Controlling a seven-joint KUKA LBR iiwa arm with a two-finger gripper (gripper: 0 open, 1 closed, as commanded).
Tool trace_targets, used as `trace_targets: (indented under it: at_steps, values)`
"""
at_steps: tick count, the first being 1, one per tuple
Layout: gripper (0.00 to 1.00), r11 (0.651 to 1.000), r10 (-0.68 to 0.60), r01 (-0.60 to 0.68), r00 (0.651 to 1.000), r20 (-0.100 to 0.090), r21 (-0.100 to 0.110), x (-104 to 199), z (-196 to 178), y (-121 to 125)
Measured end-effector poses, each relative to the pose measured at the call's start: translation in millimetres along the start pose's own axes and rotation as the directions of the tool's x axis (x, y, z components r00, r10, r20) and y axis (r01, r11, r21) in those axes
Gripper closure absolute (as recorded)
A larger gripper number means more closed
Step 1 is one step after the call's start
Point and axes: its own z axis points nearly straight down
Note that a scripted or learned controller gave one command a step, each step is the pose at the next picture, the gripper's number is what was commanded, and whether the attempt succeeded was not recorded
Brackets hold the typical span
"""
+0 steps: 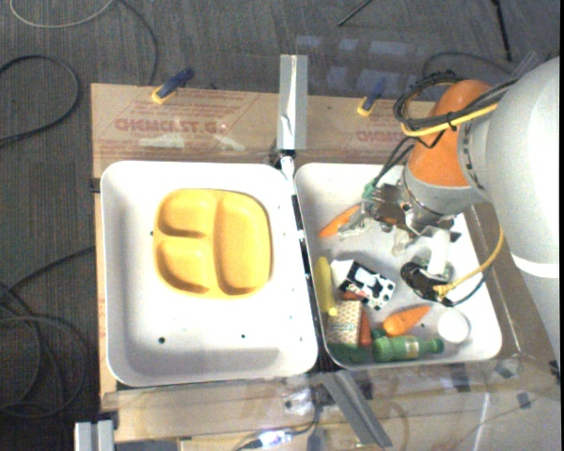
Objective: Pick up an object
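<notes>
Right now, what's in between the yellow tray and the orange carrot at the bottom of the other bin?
In the camera view, between the yellow tray and the carrot lie the bins' touching walls, then a black-and-white toy.

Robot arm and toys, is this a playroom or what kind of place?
Probably a robot lab, not a playroom. The arm reaches over two white bins on a taped cardboard bench, with cables trailing over the carpet. Toy food, like a carrot, is for grasping practice.
</notes>
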Motion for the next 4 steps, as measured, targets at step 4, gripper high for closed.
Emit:
trace_targets:
  at_steps: [4]
  values:
    - [0.00, 0.988, -0.154, 0.154, 0.988, -0.001, -0.007, 39.3, -62.2, 57.9]
